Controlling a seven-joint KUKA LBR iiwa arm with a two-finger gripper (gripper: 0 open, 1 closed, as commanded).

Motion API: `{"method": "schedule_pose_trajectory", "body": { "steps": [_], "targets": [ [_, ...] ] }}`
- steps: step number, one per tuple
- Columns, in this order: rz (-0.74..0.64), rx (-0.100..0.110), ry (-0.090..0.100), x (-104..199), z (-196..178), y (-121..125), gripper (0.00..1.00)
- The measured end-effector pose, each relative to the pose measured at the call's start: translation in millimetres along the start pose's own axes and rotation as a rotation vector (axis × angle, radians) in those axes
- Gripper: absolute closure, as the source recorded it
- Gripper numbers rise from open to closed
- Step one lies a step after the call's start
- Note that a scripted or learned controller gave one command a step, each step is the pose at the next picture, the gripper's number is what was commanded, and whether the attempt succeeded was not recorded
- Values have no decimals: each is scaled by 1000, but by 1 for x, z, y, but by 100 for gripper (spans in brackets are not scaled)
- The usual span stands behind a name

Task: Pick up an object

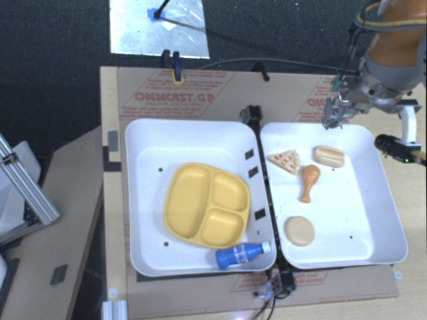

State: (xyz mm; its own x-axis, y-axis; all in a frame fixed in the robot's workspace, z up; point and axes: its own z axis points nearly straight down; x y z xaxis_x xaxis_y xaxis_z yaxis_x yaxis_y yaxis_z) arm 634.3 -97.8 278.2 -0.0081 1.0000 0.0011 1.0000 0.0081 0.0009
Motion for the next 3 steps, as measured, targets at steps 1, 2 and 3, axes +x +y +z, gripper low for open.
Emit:
{"method": "schedule_pose_trajectory", "body": {
  "steps": [1, 2, 3],
  "targets": [
    [0, 2, 1, 51, 20, -18, 100],
    [-1, 1, 1, 106, 19, -37, 100],
    [-1, 1, 1, 152, 27, -46, 100]
  ]
}}
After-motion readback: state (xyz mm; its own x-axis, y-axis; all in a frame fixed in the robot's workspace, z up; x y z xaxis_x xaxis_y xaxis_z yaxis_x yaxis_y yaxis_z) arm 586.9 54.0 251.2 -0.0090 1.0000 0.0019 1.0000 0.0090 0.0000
